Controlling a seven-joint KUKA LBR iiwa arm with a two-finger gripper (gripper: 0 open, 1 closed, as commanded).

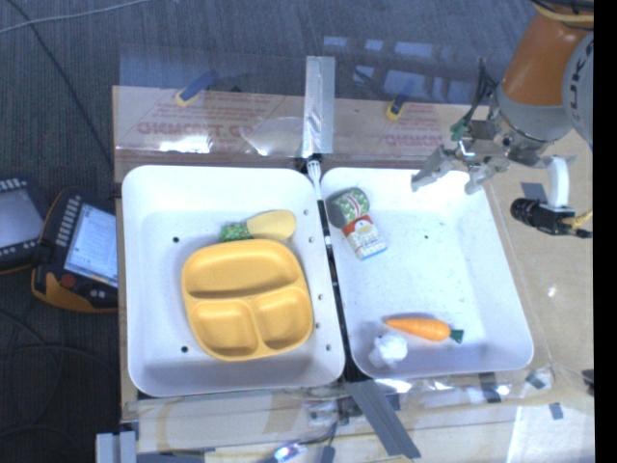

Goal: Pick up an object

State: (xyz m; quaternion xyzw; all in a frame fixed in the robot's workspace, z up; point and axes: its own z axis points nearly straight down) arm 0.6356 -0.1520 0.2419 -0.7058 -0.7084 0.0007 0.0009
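My pincer [449,173] hangs over the far edge of the right shallow white bin [501,258], its two fingers spread wide with nothing between them. My grey arm with its orange band [542,51] comes in from the far right. In this bin a small green-and-red can with a printed label [356,221] lies tilted near the far left corner, well apart from my pincer. Near the bin's near wall lies an orange toy carrot [420,328], with a small white crumpled object [390,347] touching its left end. The left shallow white bin [154,258] holds a yellow divided plastic tray [249,296], with a pale yellow toy squash with a green top [258,226] just beyond it.
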